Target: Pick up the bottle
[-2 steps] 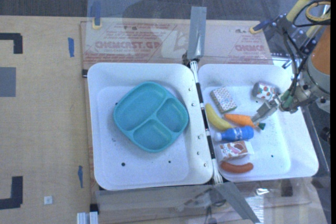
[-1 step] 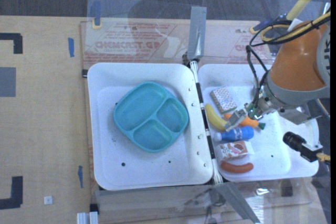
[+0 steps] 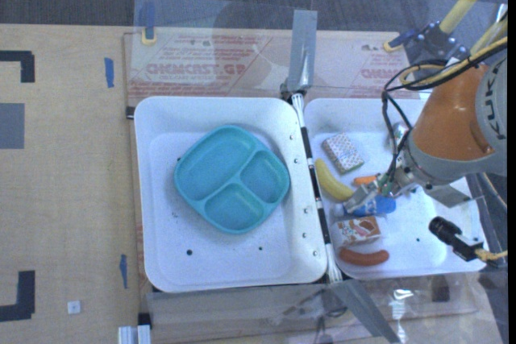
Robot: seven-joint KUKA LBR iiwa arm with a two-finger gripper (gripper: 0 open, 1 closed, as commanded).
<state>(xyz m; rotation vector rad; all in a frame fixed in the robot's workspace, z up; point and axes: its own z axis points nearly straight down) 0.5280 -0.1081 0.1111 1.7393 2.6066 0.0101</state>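
In the right bin (image 3: 419,141), a small blue and white bottle (image 3: 369,207) lies on its side near the middle. My gripper (image 3: 377,191) hangs low just above it, at the bottle's upper right end, and hides part of it. I cannot make out whether the bottle sits between the fingers. The grey arm with its orange band (image 3: 451,121) reaches in from the right.
Around the bottle lie a yellow banana (image 3: 329,180), a patterned box (image 3: 344,151), a small orange piece (image 3: 364,180), a small carton (image 3: 359,230) and a red sausage (image 3: 363,257). A teal divided plate (image 3: 231,177) sits in the left bin (image 3: 161,254).
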